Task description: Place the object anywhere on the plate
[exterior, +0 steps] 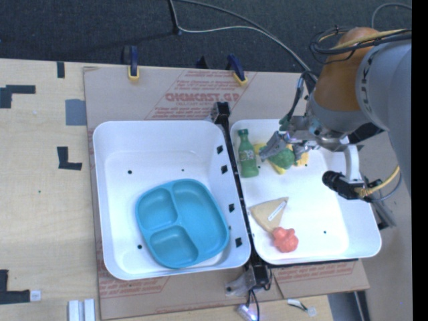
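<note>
While my arm reaches in from three o'clock, my claw [279,147] hangs low over the far side of the right bin [334,236], down among a small cluster of toys. I cannot tell whether it is released or clenched, because the toys and my own wrist crowd that spot. Touching the claw on its five o'clock side is a green and yellow toy [286,160], and I cannot say whether that toy is gripped or merely lying against me. Just beside the claw, at nine o'clock, a green bottle [247,154] stands upright close to the wall between the two bins. Toward six o'clock from the claw, well apart from it, a cream wedge like a slice of cheese [269,212] lies flat in the middle of the right bin. A pink lumpy toy [285,240] sits touching or nearly touching the wedge at its five o'clock corner.

At nine o'clock across the dividing wall, the left bin [120,146] holds a blue plate [180,223] with three compartments, resting toward the bin's near side. Both bins sit on a sheet of cardboard [187,95] on the wooden worktop [40,179], with two clamps [134,64] pinning the cardboard at its twelve o'clock edge.
</note>
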Available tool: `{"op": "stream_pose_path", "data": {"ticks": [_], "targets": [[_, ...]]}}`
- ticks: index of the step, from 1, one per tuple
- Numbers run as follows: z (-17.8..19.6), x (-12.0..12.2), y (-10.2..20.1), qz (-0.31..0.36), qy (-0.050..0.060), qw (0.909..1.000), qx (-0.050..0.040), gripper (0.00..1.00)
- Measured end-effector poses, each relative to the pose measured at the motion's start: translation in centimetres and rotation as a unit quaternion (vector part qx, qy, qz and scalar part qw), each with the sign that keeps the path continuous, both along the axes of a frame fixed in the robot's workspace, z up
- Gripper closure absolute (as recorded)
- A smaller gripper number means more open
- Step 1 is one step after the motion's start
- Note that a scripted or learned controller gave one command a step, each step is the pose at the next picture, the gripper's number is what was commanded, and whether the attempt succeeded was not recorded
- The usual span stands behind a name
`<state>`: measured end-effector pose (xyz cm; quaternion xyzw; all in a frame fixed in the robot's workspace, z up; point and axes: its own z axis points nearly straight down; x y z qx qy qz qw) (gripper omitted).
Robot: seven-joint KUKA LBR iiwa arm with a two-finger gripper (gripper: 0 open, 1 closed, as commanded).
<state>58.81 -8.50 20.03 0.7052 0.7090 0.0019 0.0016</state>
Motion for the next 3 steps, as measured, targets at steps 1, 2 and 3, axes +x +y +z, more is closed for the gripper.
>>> {"op": "stream_pose_path", "data": {"ticks": [1, 2, 3], "targets": [[11.0, 0.1, 7.2, 0.001, -0.002, 1.0000, 0.0007, 1.00], [18.7, 2.8, 12.3, 0.000, -0.001, 1.0000, 0.0004, 1.00], [10.5, 1.4, 7.4, -0.004, 0.006, 1.0000, -0.0008, 1.00]]}}
